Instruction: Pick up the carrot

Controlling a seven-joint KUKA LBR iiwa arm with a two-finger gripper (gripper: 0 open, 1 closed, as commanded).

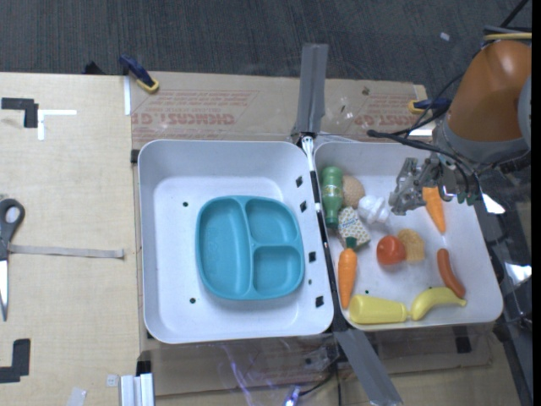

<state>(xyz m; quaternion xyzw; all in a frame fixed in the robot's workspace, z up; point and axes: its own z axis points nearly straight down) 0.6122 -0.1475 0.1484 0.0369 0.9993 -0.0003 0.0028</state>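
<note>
Dark carpet is seen beyond a bench (59, 218) on which two white bins are set side by side. A blue tray (251, 248) with three compartments is held in the middle of the left bin (161, 167). In the right bin (482, 307), a green bottle (331, 191) is laid along the left wall, and a carrot (347, 275) is laid below it, near the same wall, pointing toward the front edge. A tomato (390, 250) is placed near the middle, a yellow bottle (377, 310) and a banana (434, 300) along the front edge, and a sausage (450, 273) by the right wall. The gripper (407, 191) is held over the back right part of this bin, beside a second carrot (434, 209); whether its jaws are open or closed cannot be told, and nothing is seen between them. A blue clamp (139, 72) is fixed at the bench's back edge.
</note>
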